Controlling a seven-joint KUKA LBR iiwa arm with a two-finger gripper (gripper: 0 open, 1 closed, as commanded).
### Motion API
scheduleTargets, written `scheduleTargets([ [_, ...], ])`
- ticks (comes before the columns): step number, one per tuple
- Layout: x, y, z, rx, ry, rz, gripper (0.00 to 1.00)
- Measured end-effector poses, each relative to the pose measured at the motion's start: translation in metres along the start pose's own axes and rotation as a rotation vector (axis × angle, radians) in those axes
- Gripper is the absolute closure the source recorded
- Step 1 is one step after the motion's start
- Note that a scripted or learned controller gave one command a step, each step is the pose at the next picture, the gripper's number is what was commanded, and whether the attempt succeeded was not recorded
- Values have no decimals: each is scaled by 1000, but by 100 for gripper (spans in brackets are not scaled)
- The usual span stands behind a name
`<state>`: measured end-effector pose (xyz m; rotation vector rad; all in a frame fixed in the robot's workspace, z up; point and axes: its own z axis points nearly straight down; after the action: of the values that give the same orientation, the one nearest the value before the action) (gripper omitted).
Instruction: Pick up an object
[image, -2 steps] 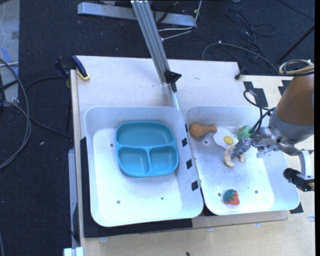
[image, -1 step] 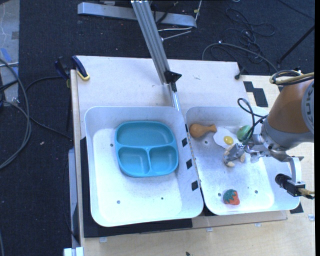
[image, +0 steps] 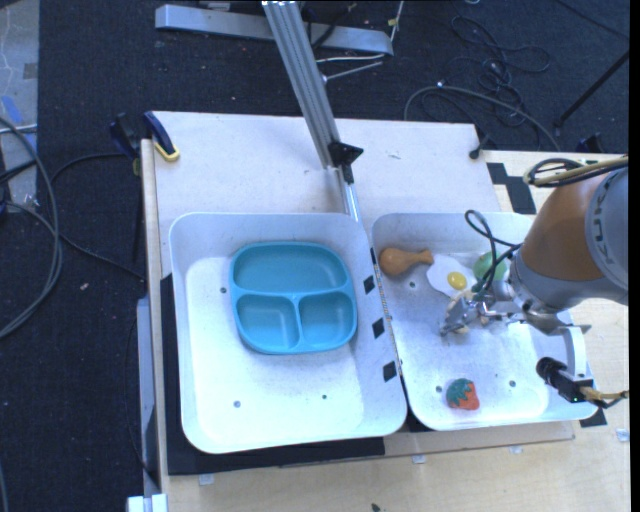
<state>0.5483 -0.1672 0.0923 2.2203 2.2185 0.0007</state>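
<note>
- The grey arm with its orange band (image: 565, 235) reaches in from the right over the right-hand shallow white bin (image: 420, 400); its two-finger gripper (image: 460, 322) sits low above the middle of that bin's floor
- Whether the jaws are apart or together cannot be told; the metal tip is small and blurred, and nothing can be seen between them
- A brown drumstick-shaped toy (image: 403, 261) lies near the back of the right bin, close to the divide between the bins; well apart from the gripper
- A white fried-egg toy with a yellow yolk (image: 450, 277) lies just right of the drumstick, a little behind the gripper; a green object (image: 489, 266) shows beside it, partly hidden by the arm and a black cable
- A small red and green strawberry-like toy (image: 462, 394) rests near the front of the right bin, apart from the gripper
- The left-hand shallow white bin (image: 210, 400) holds a light blue plastic plate with three compartments (image: 294, 297), lying flat
</note>
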Motion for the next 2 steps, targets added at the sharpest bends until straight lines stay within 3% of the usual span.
scheduleTargets([
  [1, -1, 1, -13, -4, -2, 1, 100],
  [2, -5, 4, -76, -4, -1, -3, 100],
])
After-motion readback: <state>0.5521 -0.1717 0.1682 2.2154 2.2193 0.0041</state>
